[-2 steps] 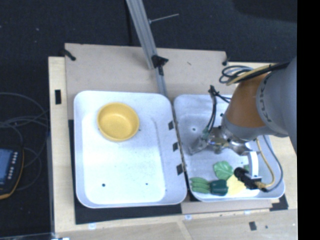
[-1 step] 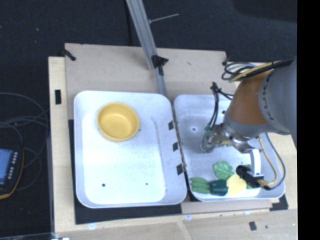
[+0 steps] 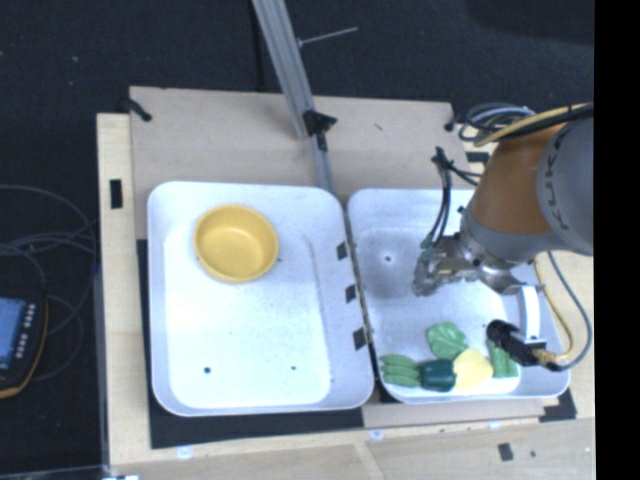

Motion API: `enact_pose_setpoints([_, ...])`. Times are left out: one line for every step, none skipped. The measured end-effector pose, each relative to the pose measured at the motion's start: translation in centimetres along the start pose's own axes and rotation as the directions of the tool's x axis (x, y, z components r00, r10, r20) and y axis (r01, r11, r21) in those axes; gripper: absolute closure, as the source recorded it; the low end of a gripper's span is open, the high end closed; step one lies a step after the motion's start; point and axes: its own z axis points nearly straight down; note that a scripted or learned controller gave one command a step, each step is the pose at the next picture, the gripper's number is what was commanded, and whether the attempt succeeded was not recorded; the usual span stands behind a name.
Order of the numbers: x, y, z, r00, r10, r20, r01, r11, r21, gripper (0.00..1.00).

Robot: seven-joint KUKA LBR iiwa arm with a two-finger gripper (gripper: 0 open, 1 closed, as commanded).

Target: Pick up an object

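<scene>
Our tool (image 3: 432, 271) hangs over the right bin (image 3: 395, 218), grip state unclear. Targets cluster at its near edge: green pieces (image 3: 446, 339), yellow piece (image 3: 472, 370). Yellow bowl (image 3: 236, 242) sits in the left bin. Risk: crowded items cause a slipped pinch.

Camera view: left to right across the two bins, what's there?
Left bin → yellow bowl → right bin → gripper → yellow object at the right bin's near edge. The green pieces beside the yellow object overlap it and each other, so they are left out of the order.
</scene>
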Motion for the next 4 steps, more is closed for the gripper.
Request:
enact_pose_setpoints([0.8, -0.2, -5.7, 1.000, -0.001, 0.000, 0.001, 1.000, -0.001, 1.00])
enact_pose_setpoints([0.8, 0.1, -12.0, 1.000, 0.000, 0.000, 0.000, 1.000, -0.001, 1.00])
enact_pose_setpoints([5.9, 0.7, -10.1, 1.000, -0.003, -0.001, 0.003, 1.000, 0.005, 1.00])
enact_pose_setpoints([11.0, 1.3, -10.2, 1.000, -0.004, -0.001, 0.004, 1.000, 0.004, 1.00])
